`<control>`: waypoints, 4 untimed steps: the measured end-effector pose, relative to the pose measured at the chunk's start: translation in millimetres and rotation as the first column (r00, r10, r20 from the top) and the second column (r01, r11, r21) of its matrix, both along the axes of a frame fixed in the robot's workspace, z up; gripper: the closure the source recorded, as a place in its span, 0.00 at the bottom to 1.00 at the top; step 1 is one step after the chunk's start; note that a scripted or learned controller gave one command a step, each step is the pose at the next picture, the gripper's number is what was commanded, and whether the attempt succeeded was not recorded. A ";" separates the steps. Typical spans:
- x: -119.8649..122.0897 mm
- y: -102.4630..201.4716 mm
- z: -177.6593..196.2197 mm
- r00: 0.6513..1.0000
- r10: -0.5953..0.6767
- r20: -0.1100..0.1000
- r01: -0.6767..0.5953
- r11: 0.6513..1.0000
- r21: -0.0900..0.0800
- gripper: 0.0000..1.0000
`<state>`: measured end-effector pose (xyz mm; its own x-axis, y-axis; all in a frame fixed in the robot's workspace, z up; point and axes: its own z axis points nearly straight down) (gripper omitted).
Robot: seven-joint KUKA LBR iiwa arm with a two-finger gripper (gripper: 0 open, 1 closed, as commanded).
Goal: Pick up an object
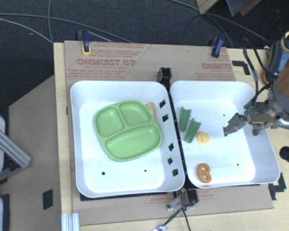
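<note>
Yellow obj (203, 138), end effector (243, 125) open, nr it

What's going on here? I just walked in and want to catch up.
A robot arm reaches in from the right, its gripper over the right bin with nothing between its fingers. That bin holds two green pieces, a yellow item and an orange pretzel. A green divided plate lies in the left bin.
</note>
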<state>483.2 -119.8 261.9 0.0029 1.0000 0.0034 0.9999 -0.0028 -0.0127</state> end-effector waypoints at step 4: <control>-3.4 -10.1 -155.5 1.000 0.001 0.005 -0.001 1.000 0.000 0.00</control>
<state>479.9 -129.9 106.4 0.0015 1.0000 0.0031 1.0000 -0.0015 -0.0079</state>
